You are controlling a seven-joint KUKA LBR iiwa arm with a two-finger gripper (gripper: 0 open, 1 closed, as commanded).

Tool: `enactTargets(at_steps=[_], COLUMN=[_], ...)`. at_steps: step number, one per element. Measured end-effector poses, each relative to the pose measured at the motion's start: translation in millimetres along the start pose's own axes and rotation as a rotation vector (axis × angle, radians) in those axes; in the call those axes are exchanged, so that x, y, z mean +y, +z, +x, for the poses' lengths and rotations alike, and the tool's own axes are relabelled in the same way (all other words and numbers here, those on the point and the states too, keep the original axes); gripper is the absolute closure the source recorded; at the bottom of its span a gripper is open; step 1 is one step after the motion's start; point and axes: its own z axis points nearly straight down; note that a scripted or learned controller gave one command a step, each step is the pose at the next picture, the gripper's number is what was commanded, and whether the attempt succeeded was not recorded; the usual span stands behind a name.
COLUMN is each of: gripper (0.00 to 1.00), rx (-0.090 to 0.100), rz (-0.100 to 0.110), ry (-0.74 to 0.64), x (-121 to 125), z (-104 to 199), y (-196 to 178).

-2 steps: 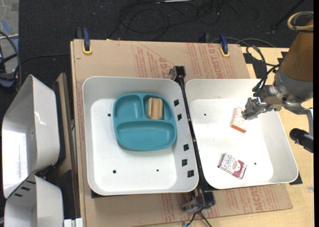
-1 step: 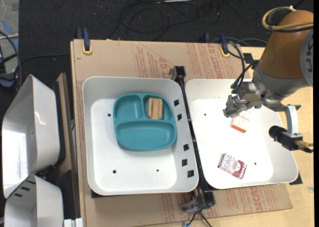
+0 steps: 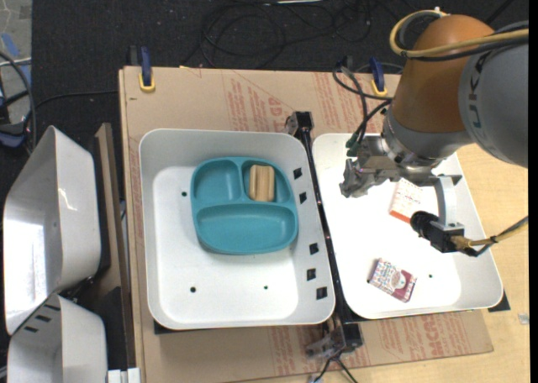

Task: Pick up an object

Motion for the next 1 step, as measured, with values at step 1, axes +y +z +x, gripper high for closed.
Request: enactTargets(at_steps=[1], gripper=[1.00], rx=[0.000], rz=[0.002], ry=[0.001], x=[-0.6], z=[51.1], y=[14.4])
